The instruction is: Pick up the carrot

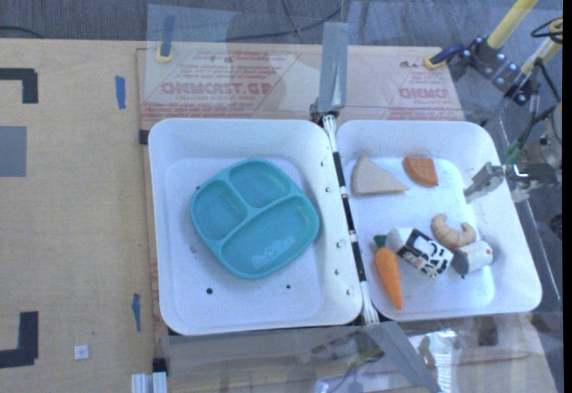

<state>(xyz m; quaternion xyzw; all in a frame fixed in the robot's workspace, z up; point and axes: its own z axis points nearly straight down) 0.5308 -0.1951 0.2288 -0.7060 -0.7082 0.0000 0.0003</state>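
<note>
The carrot (388, 278) is orange with a green top. It lies in the right bin (514, 288), near the front left corner, with its tip pointing toward the front. A grey part of my gripper (487, 179) reaches in over the bin's right rim, well to the right of the carrot and farther back. Nothing hangs from it.
Just right of the carrot sit a black-and-white toy carton (424, 254), a croissant (453, 231) and a small white cylinder (475, 255). A tan wedge (375, 177) and an orange slice (420, 170) lie at the back. The left bin (179, 293) holds a teal divided plate (255, 217).
</note>
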